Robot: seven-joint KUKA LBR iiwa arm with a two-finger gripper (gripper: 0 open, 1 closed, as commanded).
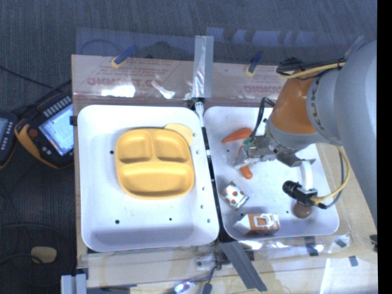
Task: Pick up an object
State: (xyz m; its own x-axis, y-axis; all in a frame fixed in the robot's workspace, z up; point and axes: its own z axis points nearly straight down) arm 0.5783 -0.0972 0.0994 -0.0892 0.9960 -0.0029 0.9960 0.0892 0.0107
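Your claw is down in the right bin, center-right of frame, right over a small orange carrot-looking piece. Can't tell its state from here. I'd guess that piece is light, stiff, slick plastic, so take it across its middle.

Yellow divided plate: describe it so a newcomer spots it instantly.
Of the two white bins, take the left bin, away from the arm. The yellow divided plate lies in its middle, with two small wells above one wide well. It is far larger than the small items in the right bin.
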